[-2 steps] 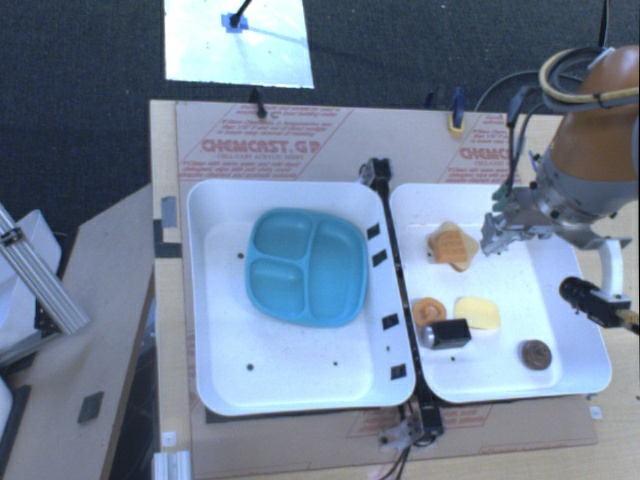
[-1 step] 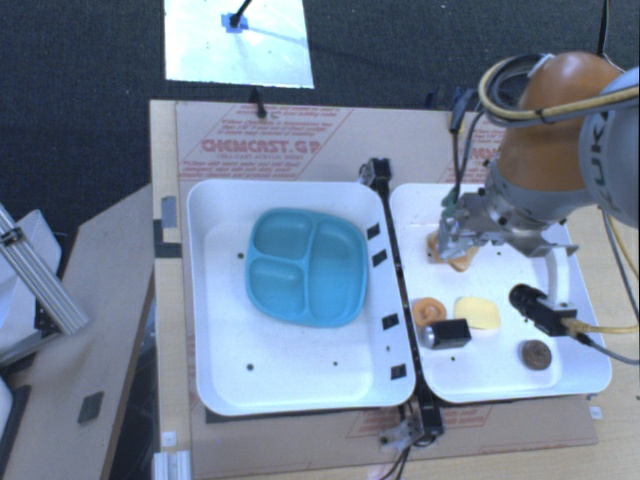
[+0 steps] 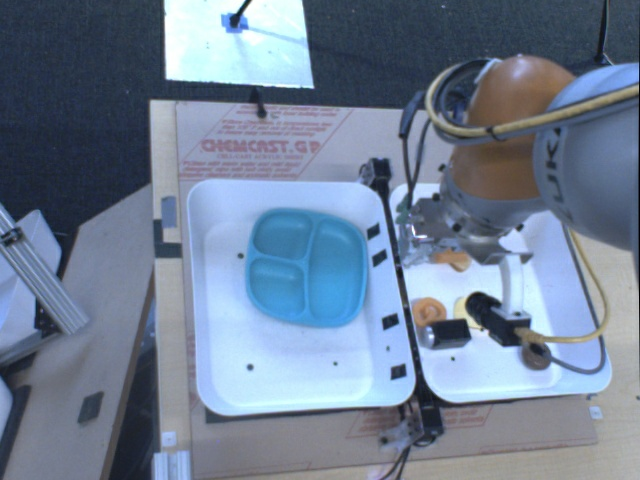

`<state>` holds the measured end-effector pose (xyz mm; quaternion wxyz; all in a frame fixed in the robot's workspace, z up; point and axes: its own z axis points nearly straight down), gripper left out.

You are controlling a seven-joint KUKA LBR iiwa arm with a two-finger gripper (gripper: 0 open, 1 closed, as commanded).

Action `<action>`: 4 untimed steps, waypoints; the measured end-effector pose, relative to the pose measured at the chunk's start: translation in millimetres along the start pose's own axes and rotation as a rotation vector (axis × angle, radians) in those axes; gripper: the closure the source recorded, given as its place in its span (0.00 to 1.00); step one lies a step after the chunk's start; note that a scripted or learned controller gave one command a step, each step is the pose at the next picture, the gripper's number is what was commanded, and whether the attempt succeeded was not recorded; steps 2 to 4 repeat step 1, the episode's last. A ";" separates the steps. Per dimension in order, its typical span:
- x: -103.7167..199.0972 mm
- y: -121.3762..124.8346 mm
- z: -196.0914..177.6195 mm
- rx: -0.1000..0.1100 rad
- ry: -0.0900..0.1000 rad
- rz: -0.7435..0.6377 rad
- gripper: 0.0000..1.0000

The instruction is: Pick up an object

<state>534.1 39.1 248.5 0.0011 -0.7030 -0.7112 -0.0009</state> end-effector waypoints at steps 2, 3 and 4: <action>61.3 -5.0 1.2 -0.001 0.000 0.000 1.00; 61.3 -5.0 1.2 -0.001 0.000 0.000 1.00; 61.3 -5.0 1.2 -0.001 0.000 0.000 1.00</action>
